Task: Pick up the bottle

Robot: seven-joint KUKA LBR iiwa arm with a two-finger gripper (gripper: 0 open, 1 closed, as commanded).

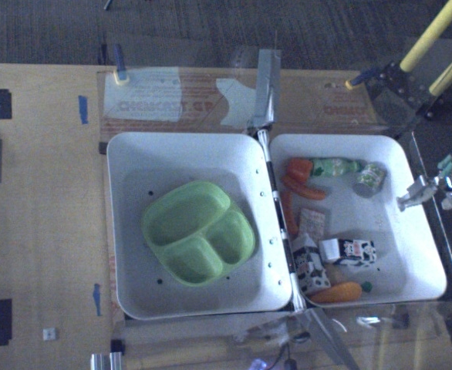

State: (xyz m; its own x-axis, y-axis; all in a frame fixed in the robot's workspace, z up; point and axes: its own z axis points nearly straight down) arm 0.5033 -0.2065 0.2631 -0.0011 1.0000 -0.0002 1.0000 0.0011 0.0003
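Two white bins, side by side on the bench.

Left bin [126, 168]: one item, a green divided plate [199, 231] with three compartments, lying flat near the middle of the floor.

Right bin [411, 168]: several items, mostly toward its left and near sides. Count:
- one bottle [335, 166], pale green, lying on its side along the far wall, near the top-left corner, touching or just beside an orange-red piece [301, 168]
- one small grey-green can [370, 177], just right of the bottle
- two or three carrot-like orange pieces: one below the bottle [307, 191], one at the near wall [337, 292] (a third along the left wall is hard to separate from the divider)
- two black-and-white cartons [348, 250], one near the middle, one at the near left corner [311, 270]
- one flat grey packet [313, 223], print unreadable

Gripper [423, 193]: at the right edge of the right bin, pale metal, partly cut off and blurred; whether it is apart or together, cannot tell. It is well apart from the bottle, with nothing visibly in it.
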